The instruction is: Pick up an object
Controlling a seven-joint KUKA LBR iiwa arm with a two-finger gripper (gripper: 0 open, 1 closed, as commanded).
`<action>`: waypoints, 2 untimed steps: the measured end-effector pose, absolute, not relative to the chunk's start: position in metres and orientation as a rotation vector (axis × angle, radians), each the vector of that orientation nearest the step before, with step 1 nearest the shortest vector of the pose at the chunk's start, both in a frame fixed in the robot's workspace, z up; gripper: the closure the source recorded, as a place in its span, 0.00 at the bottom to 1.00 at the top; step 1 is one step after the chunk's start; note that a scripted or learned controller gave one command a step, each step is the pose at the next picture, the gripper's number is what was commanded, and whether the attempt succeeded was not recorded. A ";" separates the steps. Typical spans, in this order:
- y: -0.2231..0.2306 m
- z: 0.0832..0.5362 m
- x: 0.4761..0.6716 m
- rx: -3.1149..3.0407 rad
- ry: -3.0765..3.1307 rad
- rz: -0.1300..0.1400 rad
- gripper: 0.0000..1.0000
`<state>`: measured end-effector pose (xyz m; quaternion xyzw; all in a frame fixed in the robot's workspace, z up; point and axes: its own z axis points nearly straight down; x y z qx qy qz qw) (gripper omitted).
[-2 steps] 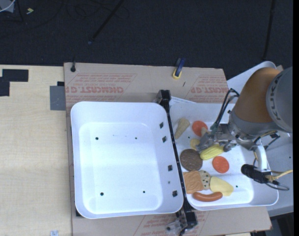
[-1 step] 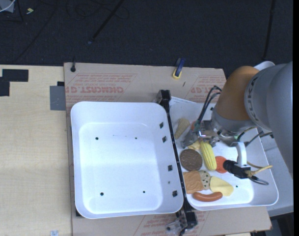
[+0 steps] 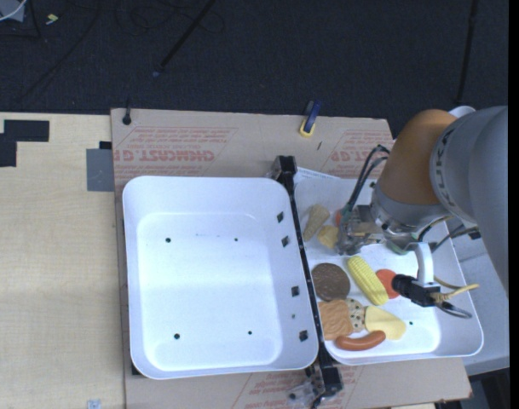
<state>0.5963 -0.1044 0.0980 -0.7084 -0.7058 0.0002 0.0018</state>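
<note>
Corn cob [image 3: 367, 279], a yellow toy one, lies in the right bin [image 3: 446, 326] just below the jaws in the camera view, slanting away from them with its upper end nearest. The jaws hang low over the upper part of that bin, and whether they stand apart or together cannot be told from this angle; nothing can be seen held in them. Just left of the jaws sits a small pale yellow lump [image 3: 328, 238], and beyond it, farther left, a tan piece [image 3: 316, 221]. Below and left of the jaws a brown disc [image 3: 330, 281] touches or nearly touches the cob's side, while a red piece [image 3: 386, 277] lies against the cob's far side. Farther below come a speckled cracker [image 3: 335, 317], a yellow wedge [image 3: 387, 322] and a sausage [image 3: 360, 341], all well beyond the cob from the jaws. The left bin [image 3: 148, 228] stands well to the jaws' left on the counter [image 3: 46, 254]. The cob looks like light moulded plastic or rubber, stiff enough not to crush, not fragile, though its rounded body may be slick and could roll or squirt out of a loose pinch. The best hold would probably be across its middle, square to its length, with the neighbours on both sides leaving little room for the jaws to slip in.
</note>
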 end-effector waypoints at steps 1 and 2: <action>-0.104 0.088 0.566 -2.223 -2.220 0.000 1.00; -0.104 0.098 0.567 -2.225 -2.213 0.001 1.00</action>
